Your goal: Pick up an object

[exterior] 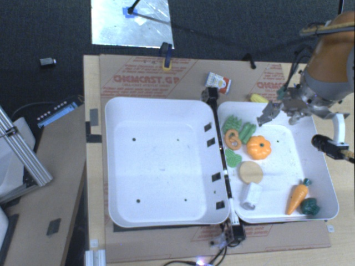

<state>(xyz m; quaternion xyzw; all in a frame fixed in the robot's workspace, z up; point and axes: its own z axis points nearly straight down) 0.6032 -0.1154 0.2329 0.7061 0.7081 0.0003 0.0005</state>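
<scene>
1. Toys are lying scattered in the right bin (319, 165), while the left bin (161, 165) is sitting beside it on the cardboard-covered surface (144, 76).
2. The pincer (270, 114) is hovering over the right bin's far edge, fingers spread apart and gripping nothing.
3. A toy pumpkin (259, 147) is resting near the bin's middle, just below the pincer.
4. A green ridged toy (246, 131) and an orange ring-shaped toy (232, 139) are lying beside the pumpkin, toward the bin's left wall.
5. A tan disc (251, 172) is sitting nearer the front, with a white cylinder (251, 194) just beyond it.
6. A toy carrot (298, 198) is lying in the front right corner.
</scene>
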